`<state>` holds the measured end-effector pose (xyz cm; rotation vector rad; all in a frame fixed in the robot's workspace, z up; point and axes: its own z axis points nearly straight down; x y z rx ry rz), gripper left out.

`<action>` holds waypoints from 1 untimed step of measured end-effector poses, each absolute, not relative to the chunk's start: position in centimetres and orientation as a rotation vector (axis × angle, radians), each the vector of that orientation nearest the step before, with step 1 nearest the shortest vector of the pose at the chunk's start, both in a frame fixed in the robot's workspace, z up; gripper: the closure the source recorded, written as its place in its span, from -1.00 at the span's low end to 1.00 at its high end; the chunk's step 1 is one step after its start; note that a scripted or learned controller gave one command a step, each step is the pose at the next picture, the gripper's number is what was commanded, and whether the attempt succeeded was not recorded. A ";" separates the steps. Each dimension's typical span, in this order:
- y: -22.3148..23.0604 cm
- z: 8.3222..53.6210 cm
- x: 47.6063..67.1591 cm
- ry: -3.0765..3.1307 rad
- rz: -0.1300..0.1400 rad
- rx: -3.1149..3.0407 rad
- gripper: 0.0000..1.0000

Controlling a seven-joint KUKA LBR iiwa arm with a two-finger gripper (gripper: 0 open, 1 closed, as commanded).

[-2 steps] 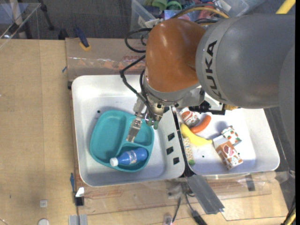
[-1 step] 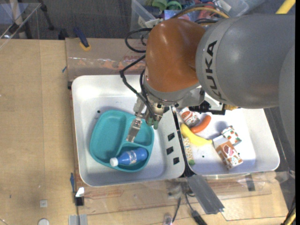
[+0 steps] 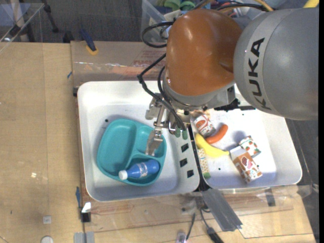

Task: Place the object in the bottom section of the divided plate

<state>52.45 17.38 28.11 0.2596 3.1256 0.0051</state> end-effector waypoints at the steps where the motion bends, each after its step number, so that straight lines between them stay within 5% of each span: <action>1: 20.3 30.1 50.5 3.091 0.007 -0.520 -1.00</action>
